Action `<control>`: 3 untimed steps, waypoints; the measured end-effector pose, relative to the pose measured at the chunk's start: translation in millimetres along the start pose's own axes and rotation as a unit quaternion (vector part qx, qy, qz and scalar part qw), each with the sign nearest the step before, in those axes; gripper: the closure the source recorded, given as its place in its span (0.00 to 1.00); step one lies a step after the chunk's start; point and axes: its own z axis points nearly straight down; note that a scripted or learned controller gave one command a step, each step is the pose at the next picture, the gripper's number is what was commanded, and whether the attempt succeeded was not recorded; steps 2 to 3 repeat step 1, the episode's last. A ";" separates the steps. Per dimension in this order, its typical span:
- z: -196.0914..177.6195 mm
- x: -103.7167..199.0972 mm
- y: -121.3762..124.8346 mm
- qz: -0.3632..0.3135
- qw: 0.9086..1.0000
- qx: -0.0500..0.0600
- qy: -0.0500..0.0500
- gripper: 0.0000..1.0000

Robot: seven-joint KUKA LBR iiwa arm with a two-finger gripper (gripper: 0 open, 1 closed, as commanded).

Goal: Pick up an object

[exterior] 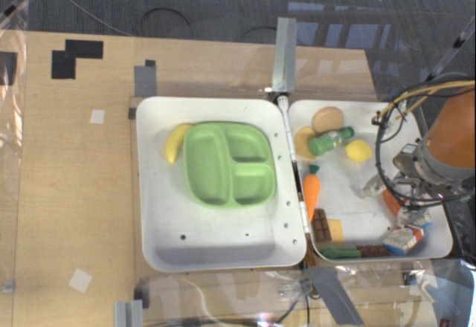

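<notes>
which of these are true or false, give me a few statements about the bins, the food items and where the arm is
1. The green divided plate lies in the left bin. True.
2. The banana is in the right bin. False: it lies in the left bin, against the plate's left edge.
3. The carrot lies in the right bin near the divider between the bins. True.
4. The green bottle stands upright. False: it lies on its side, between the brown egg-shaped item and the lemon.
5. The arm is over the left bin. False: it is over the right bin's right side.
</notes>
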 end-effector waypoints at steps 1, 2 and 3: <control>-0.5 6.4 7.0 -0.024 1.000 0.002 -0.001 0.00; -0.5 6.4 7.0 -0.024 1.000 0.002 -0.001 0.00; -0.5 6.4 7.0 -0.024 1.000 0.002 -0.001 0.00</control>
